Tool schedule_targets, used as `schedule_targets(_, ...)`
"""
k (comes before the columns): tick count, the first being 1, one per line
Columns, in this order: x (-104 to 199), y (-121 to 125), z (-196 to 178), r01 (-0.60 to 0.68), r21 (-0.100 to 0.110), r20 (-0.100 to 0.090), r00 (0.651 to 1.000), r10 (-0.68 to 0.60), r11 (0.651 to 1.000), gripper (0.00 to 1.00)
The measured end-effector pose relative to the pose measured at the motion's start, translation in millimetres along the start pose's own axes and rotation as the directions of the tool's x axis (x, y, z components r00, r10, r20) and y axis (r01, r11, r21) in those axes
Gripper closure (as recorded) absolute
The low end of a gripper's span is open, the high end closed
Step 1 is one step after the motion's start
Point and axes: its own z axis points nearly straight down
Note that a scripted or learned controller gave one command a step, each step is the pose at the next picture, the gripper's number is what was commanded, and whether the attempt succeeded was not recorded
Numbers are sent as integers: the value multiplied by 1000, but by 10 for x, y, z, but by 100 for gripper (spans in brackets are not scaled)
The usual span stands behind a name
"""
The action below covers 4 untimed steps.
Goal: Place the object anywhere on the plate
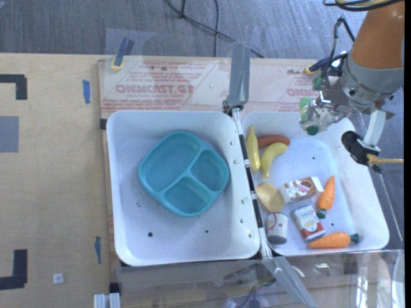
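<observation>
A teal plate (185,172) with three compartments lies in the left bin (125,236), with nothing on it. The right bin (372,217) holds the toy food: two yellow bananas (253,147) (273,154), a red sausage (274,140), two orange carrots (327,193) (331,240), two small cartons (302,188) (307,222), a can (277,228) and a tan piece (271,197). My gripper (313,119) hangs over the far edge of the right bin, above and right of the sausage. It is well apart from the plate. Its tips are too small and cluttered to read.
A metal divider (239,82) runs between the bins at the back. The arm's orange band (379,24) and cables fill the upper right. A black part with a yellow tip (359,149) juts over the right bin's far right side. Cardboard (160,85) lies behind the bins.
</observation>
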Motion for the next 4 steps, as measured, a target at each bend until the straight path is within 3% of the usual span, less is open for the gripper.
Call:
schedule_targets(1,-1,1,-2,0,-1,0,1000,0,1000,0)
schedule_targets(2,8,9,-108,2,-2,1,1000,-2,1000,100)
schedule_targets(3,82,56,-986,226,-5,1,974,-226,974,100)
schedule_targets(4,260,603,-462,444,-6,2,896,-444,896,100)
